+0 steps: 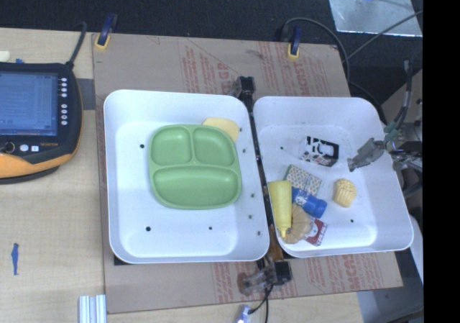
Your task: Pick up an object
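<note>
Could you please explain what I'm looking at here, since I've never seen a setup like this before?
One camera looks down at a slant on a bench with two shallow white bins. The left bin holds a green divided plate with a pale yellow item behind it. The right bin holds small objects: a yellow bottle, a blue piece, a yellow corn-like toy and a black-and-white packet. The robot arm's claw reaches in from the right, above that bin. A control tablet lies at left.

Even, fairly bright overhead light. The white bins (180, 106) wash out slightly. Shadows are soft; focus is mildly soft throughout.
</note>
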Available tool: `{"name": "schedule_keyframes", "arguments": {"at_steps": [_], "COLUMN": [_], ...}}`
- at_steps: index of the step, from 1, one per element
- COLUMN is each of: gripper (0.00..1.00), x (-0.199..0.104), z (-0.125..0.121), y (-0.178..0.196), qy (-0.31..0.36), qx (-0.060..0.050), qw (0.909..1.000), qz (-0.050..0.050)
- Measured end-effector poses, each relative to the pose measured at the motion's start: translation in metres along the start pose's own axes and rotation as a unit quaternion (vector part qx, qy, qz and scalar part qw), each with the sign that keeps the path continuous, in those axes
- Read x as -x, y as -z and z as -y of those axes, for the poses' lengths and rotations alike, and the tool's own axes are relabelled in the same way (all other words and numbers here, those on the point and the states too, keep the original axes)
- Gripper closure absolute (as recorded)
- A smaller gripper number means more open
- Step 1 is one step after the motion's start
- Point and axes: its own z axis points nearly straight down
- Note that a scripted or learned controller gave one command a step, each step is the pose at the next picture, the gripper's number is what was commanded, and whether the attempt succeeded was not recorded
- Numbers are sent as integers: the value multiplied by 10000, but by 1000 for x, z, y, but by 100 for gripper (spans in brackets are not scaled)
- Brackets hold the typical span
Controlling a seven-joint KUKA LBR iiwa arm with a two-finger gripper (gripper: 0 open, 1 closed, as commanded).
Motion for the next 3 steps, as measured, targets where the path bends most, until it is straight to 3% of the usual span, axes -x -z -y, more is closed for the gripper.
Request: {"name": "schedule_keyframes", "arguments": {"at_steps": [1,2,3], "gripper": [0,0,0], "x": [8,53,29], "z": [-30,-84,-146], "y": [-78,-187,-185], "qy": [4,1,5], "qx": [-13,-15,-11], "qw": [10000,10000,10000], "qz": [4,3,0]}}
